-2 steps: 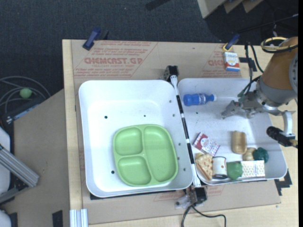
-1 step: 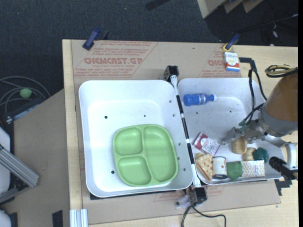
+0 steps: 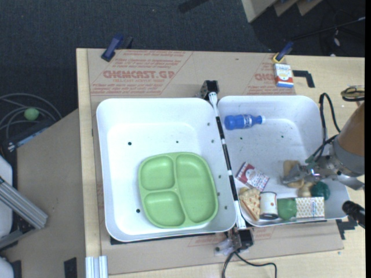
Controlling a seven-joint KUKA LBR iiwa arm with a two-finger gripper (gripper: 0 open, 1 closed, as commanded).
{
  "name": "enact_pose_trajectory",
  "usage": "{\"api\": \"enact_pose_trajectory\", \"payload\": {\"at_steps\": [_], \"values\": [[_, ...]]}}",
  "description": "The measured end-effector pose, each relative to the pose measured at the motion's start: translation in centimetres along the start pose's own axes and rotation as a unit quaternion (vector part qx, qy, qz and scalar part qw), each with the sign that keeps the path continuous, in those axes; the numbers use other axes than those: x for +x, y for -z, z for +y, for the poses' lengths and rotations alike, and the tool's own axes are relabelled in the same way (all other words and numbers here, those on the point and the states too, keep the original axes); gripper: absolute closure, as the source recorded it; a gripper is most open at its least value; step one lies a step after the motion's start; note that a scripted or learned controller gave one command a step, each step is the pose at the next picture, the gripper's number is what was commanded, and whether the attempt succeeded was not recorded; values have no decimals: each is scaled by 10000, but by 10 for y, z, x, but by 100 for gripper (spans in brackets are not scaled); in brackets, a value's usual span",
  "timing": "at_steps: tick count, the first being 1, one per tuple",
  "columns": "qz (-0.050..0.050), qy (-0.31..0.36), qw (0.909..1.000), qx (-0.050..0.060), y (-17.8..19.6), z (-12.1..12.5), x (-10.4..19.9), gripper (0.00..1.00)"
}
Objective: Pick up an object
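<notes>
While my gripper (image 3: 298,174) sits low in the right bin (image 3: 278,106), I cannot tell its state; a tan object (image 3: 290,168) lies at its tip, near the green ball (image 3: 320,189).

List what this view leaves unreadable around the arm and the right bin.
- Gripper: small and blurred over the right bin; finger state unreadable.
- Tan object beside it: too blurred to identify, or to tell whether gripped.
- Arm: cut off by the right edge.
- Small packets in the bin: labels too small.
</notes>
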State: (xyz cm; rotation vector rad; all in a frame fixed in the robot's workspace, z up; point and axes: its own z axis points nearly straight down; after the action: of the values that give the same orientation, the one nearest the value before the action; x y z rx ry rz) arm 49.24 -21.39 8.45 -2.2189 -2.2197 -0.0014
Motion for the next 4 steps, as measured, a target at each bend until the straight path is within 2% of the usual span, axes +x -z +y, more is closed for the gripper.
{"api": "enact_pose_trajectory", "payload": {"at_steps": [1,2,3,4], "values": [[-17,5,10000,-16,0,52,32,0],[-12,-7,10000,0,0,11,19,0],[-15,-7,10000,-10,10,11,20,100],[-10,5,10000,-16,67,98,92,100]]}}
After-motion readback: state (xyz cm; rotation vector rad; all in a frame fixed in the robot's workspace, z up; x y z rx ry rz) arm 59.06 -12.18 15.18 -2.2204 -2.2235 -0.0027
